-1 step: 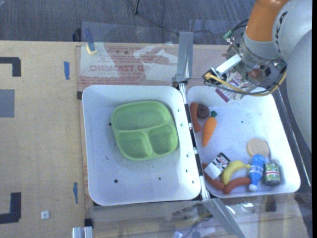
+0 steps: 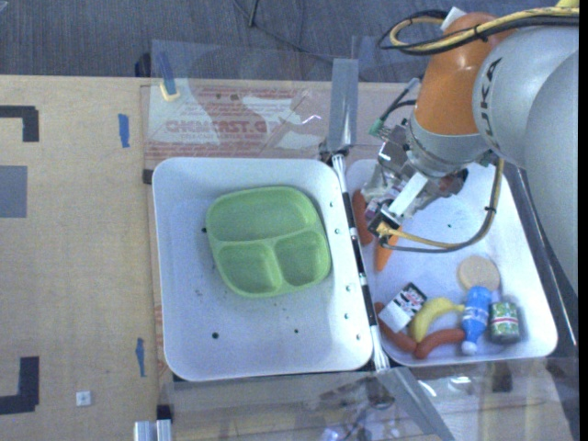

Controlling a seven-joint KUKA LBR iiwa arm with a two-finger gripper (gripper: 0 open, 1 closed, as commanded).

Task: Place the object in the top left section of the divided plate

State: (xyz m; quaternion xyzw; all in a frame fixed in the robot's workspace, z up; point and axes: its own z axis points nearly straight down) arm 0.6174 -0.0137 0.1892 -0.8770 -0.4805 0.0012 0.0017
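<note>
A green divided plate (image 2: 267,241) lies in the left bin (image 2: 184,320), one large section at the back and two smaller ones in front, all bare. My gripper (image 2: 371,211) hangs low over the left edge of the right bin (image 2: 528,274), close to the wall between the bins. Directly under and beside it lies an orange carrot (image 2: 381,252), with a reddish piece (image 2: 360,220) showing at the gripper's left. The wrist hides where the gripper meets these things.
At the front of the right bin sit a small black and white box (image 2: 404,305), a yellow banana (image 2: 432,314), a red sausage (image 2: 424,342), a blue bottle (image 2: 474,316), a green can (image 2: 503,322) and a tan round disc (image 2: 479,272).
</note>
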